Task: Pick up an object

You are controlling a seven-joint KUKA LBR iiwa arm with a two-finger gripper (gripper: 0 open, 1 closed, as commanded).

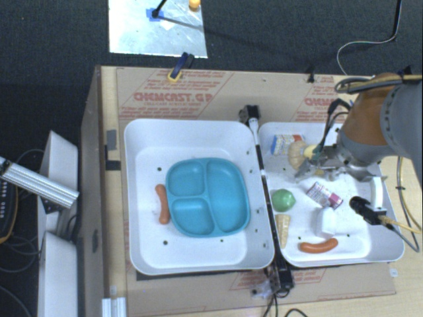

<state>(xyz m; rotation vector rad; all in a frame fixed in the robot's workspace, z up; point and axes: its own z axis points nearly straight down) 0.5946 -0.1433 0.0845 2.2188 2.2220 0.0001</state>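
Sausage (318, 246) lies loose in right bin (360, 240); arm leans in from right, gripper (308, 169) low over the same bin (jaw opening unreadable).

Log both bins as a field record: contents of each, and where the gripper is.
left bin: blue divided plate; orange sausage on the bin floor beside the plate, toward the view's left
right bin: white carton, pale yellowish item, green ball, pink-labelled packet, white block, pale cone, second sausage
gripper: low in the right bin's far half, next to the pale yellowish item
grasp: cannot tell
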